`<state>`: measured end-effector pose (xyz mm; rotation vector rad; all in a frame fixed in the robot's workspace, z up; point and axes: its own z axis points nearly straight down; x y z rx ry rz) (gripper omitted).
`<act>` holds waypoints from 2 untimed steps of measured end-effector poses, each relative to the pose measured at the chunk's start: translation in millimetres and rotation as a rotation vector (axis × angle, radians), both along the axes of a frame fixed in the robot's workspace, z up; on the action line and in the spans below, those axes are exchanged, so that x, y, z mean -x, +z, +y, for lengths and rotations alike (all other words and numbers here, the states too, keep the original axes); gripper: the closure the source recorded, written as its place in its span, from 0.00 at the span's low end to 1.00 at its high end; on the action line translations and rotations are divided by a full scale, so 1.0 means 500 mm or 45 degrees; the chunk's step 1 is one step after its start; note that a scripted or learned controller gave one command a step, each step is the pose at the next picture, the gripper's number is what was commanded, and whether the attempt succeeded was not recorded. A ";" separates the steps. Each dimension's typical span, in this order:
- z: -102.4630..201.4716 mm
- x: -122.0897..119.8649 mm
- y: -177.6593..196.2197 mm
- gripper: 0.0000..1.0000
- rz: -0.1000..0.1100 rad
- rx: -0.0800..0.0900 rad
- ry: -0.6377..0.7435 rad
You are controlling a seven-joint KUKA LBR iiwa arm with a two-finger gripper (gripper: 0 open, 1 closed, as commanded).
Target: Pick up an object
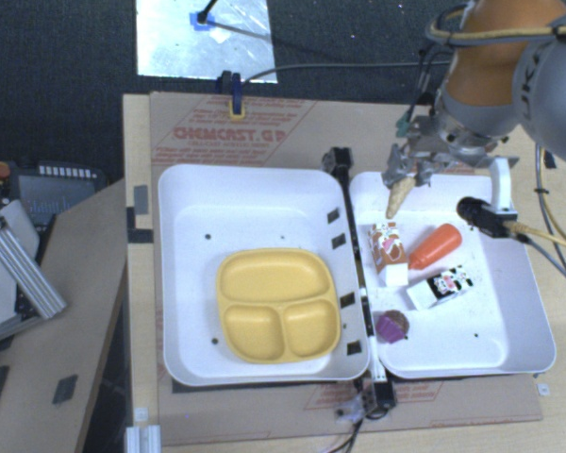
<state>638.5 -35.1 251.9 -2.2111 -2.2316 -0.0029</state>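
Orange tapered carrot [435, 246] beside boxy carton [388, 251].

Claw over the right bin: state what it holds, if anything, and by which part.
The claw has a tan cone-shaped object hanging from its tip, apparently gripped by the wide top end, narrow end pointing down, above the right bin.

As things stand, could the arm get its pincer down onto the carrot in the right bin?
Probably yes. The pincer hangs over the right bin's far end, and the carrot lies nearby in the open with nothing on top. The small carton sits close on one side but looks apart from it.
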 end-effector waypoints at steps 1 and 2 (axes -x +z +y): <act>0.089 -0.006 -0.015 1.00 0.000 0.000 0.000; 0.190 -0.001 -0.007 1.00 0.000 -0.001 0.001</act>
